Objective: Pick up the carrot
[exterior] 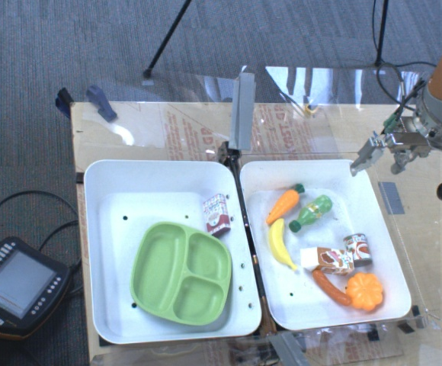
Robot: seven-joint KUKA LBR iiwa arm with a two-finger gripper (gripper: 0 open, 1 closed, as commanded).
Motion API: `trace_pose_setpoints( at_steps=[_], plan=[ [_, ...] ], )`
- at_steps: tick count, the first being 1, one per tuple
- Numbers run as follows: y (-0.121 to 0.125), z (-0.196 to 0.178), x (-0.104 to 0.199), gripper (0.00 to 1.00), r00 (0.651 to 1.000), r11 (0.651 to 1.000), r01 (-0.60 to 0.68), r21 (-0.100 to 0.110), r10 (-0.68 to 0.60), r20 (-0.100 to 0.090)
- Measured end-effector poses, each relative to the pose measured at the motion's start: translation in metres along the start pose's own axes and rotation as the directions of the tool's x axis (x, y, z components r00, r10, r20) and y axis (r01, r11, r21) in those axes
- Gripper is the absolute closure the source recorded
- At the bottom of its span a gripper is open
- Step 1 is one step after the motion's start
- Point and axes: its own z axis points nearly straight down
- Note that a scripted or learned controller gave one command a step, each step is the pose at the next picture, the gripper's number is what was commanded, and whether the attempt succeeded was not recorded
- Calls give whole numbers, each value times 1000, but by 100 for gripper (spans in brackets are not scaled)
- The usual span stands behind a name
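Nearest the camera, along the front of the right bin (392, 235), sit an orange toy pumpkin (363, 291) and a reddish sausage (331, 287), touching each other. Just behind them lie a small brown and white carton (329, 259) and a small can (357, 248), side by side. A yellow banana (281, 244) lies lengthwise to their left. In the left bin (107, 197), a green divided plate (181, 272) with 3 compartments takes up the front middle, and a small red-labelled can (216, 213) stands just past its far edge.

Farther back in the right bin is the carrot (283, 205), orange with a green top, lying at a slant with its tip pointing toward the banana and its green end toward the far wall. A green bottle (310, 213) lies just beside it on the right, close but apart. The toys look scattered loosely, as if tipped in rather than arranged, which leaves the carrot free on its left side.

Beyond the bin's far right corner, over the bare tabletop (152, 132), hangs the pincer (385, 147). It holds nothing, and how far it is opened I cannot tell. It hangs well apart from the carrot, so the pick seems not yet begun; reaching it likely calls for travel toward the bin's middle, then a descent that avoids the bottle.
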Motion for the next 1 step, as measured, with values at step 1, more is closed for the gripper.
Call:
trace_pose_setpoints(
  at_steps=[1],
  plan=[
    [-5, 94, 71, 0, 910, 910, -414, 5, 414, 0]
  ],
)
